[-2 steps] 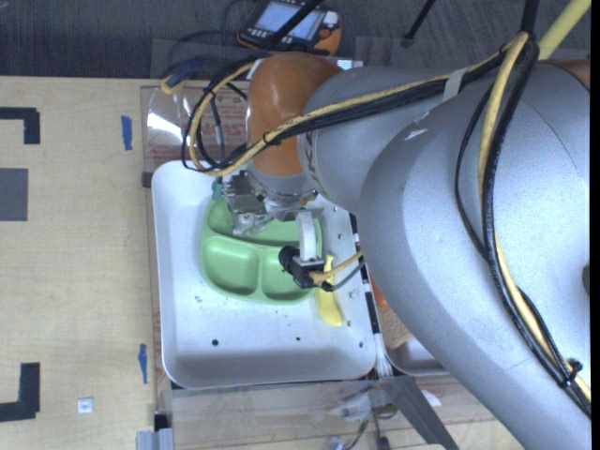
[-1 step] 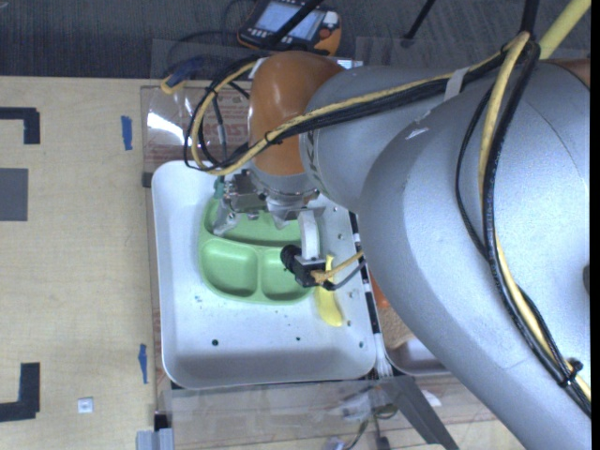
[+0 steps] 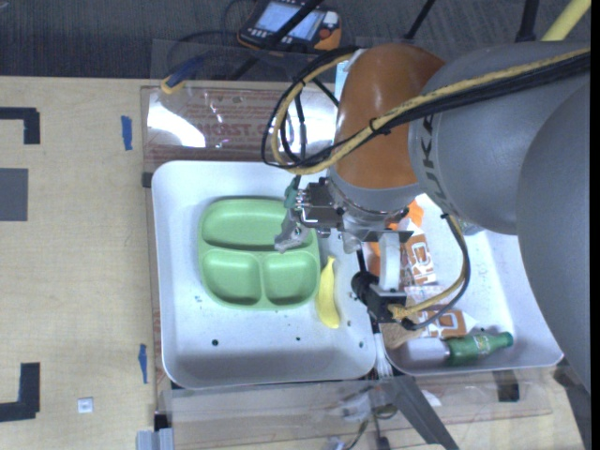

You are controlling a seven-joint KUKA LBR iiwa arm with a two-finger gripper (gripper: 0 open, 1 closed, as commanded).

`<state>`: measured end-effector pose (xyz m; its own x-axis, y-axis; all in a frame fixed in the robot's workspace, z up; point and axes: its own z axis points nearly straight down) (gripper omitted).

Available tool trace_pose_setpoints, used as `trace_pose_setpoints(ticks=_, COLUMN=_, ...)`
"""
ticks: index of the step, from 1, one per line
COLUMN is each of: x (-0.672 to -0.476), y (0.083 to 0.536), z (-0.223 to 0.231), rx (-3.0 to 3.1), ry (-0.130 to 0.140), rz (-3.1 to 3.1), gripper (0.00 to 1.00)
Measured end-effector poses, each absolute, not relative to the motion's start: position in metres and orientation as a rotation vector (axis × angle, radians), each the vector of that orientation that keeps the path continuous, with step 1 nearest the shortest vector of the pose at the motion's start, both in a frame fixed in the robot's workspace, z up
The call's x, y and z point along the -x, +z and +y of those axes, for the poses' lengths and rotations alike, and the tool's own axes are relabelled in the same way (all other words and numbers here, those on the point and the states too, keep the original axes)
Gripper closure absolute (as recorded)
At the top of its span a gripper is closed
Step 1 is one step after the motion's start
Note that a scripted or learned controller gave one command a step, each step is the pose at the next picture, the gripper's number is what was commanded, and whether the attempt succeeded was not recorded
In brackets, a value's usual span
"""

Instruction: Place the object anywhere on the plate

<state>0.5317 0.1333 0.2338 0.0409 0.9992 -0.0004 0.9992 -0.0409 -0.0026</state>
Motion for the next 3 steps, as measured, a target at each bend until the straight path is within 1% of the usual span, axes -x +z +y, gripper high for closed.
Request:
trace_pose_setpoints(ticks=1, x=-0.561, y=0.092, z=0.186, rx=1.991, ry=-0.008, rz=-2.427, gripper=0.00)
trace_pose_setpoints(ticks=2, x=-0.610, y=0.182, z=0.184, rx=2.099, ry=0.000, rz=-2.338, gripper=0.00)
trace_pose_setpoints(ticks=3, x=-0.610, y=0.192, z=0.186, rx=2.097, ry=-0.001, rz=-2.341, gripper=1.00)
